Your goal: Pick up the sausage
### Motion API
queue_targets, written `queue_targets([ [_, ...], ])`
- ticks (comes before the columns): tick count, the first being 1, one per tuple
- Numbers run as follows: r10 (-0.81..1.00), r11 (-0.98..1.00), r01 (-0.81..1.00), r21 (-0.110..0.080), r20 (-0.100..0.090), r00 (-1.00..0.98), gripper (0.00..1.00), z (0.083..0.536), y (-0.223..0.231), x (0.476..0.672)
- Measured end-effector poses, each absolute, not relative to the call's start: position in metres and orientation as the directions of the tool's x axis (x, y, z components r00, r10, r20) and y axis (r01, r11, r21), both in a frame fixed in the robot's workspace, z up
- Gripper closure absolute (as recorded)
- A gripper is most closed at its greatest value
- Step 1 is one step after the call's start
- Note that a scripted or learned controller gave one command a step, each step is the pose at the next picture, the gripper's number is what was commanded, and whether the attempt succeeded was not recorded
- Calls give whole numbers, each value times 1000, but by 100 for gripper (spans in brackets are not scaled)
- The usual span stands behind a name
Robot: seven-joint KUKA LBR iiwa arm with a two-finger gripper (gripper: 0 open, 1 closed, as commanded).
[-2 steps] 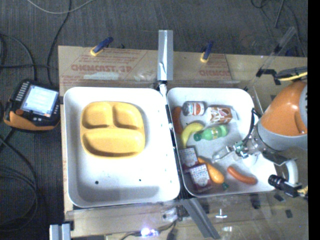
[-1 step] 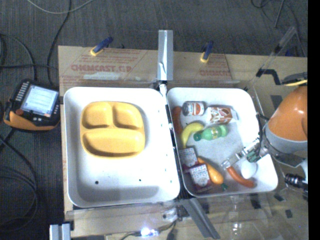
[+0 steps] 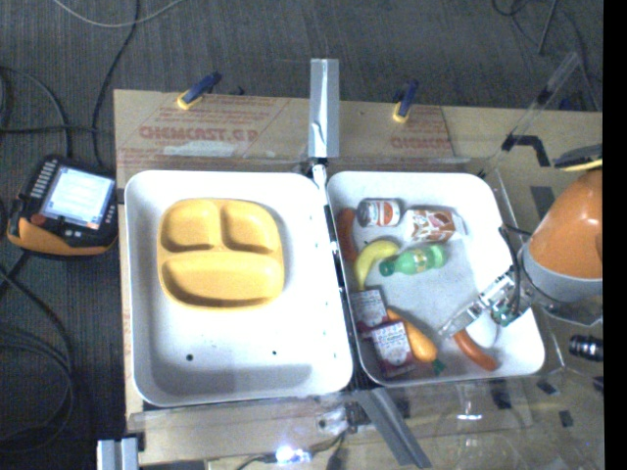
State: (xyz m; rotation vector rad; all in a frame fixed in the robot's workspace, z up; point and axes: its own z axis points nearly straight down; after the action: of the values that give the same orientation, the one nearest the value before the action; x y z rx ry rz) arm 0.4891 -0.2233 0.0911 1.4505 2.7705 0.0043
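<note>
Near edge, lower right of frame: the sausage (image 3: 476, 352), orange-red, lies in the lower right corner of the right bin (image 3: 509, 225), tilted, its upper-left end touching or just under the tip of the pincer (image 3: 465, 321). Pincer points down-left into that bin; its fingers look narrow, close together, w/ nothing seen clamped between them. Can't tell if a fingertip touches the sausage or just hovers over it.

Left of that, still bottom of right bin: a small carrot (image 3: 419, 342), orange, beside two dark-red packets (image 3: 388, 344), one above the other, near the bin's lower left.

Mid right bin: a banana (image 3: 370, 259) curved, and a green bottle (image 3: 415, 260) lying on its side, touching or just beside the banana. Along the bin's left wall, a second reddish sausage-like piece (image 3: 346, 235), upright in the frame.

Upper right bin: a can (image 3: 381, 211) on its side, and a red-white box or pouch (image 3: 431, 223) just right of it.

Left bin (image 3: 142, 360), centre-left of frame: holds a yellow divided tray (image 3: 223, 252), three compartments, in its upper half.

Right edge: arm (image 3: 571, 248), grey w/ orange band, comes in mid-height.

Far: bench (image 3: 216, 130) w/ brown board, two blue-yellow clamps (image 3: 199, 90) at its top edge, a metal post between bins. Far left, a pendant (image 3: 67, 207) w/ lit screen on the floor.
</note>
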Motion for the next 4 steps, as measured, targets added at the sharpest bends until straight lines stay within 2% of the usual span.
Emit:
queue_targets([
  [1, 765, 644, 765, 5, -22, -644, 0, 92, -199, 489],
  [2, 764, 645, 764, 12, -25, -644, 100, 103, -197, 491],
  [3, 859, 513, 859, 6, -7, -512, 100, 92, -194, 542],
  [4, 858, 514, 858, 6, -7, -514, 100, 100, -193, 543],
])
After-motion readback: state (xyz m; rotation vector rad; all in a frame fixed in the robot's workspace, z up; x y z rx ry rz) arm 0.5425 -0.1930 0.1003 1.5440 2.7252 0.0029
